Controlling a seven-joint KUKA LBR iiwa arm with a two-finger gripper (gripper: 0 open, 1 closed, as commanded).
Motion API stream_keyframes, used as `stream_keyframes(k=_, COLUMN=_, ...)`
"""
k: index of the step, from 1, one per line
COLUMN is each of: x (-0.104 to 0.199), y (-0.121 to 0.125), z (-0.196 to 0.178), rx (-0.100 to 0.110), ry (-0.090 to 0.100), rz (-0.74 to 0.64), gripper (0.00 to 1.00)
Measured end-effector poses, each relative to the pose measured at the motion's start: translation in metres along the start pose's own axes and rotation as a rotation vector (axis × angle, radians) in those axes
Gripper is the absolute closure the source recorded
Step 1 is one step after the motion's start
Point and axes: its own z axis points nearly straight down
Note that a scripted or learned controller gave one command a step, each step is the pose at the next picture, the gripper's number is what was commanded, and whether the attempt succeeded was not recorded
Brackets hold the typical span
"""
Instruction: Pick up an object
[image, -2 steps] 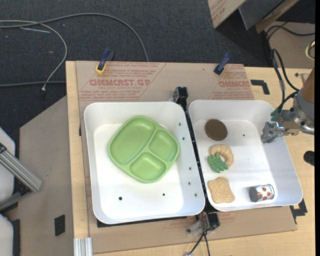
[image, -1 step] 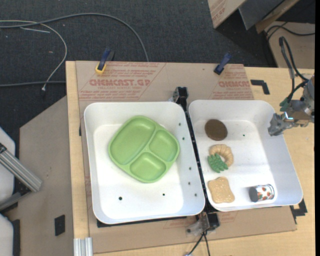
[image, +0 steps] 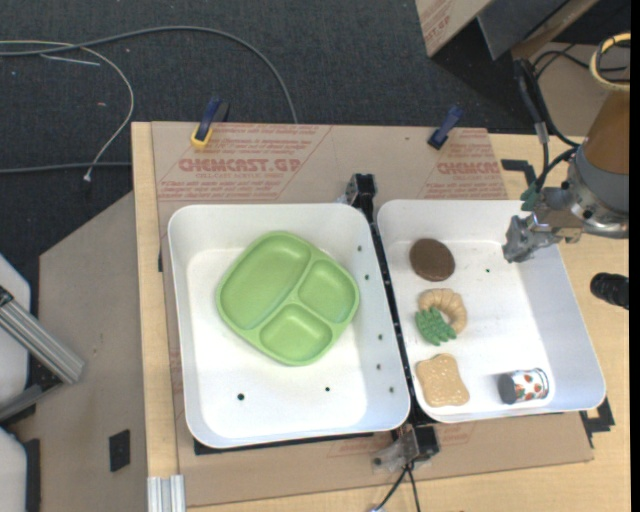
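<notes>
Heads up: grey two-finger gripper (image: 519, 243) sits over the top-right corner of the right shallow white bin (image: 575, 310), nothing between its fingers from what you can see; can't tell how wide they are. Nearest obj is the round dark-brown cookie-like disc (image: 432, 259), well apart to its left. Below that: beige ring w/ a green spiky piece (image: 439, 315), tan toast-shaped slice (image: 442, 380), small printed can (image: 523, 386) on its side. Green 3-compartment plastic plate (image: 288, 297) in the left white bin (image: 190, 330).

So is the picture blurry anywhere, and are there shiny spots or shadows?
Camera view: mostly sharp, though the gripper looks a bit soft; even light, only faint shadows under the green plate and brown disc; the white bins are bright with no harsh glare.
</notes>
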Motion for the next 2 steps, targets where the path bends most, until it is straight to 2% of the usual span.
stream_keyframes(k=1, x=0.053, y=0.010, z=0.015, rx=0.007, ry=0.002, rz=0.001, gripper=1.00)
stream_keyframes(k=2, x=0.109, y=0.024, z=0.009, rx=0.002, ry=0.002, rz=-0.002, gripper=1.00)
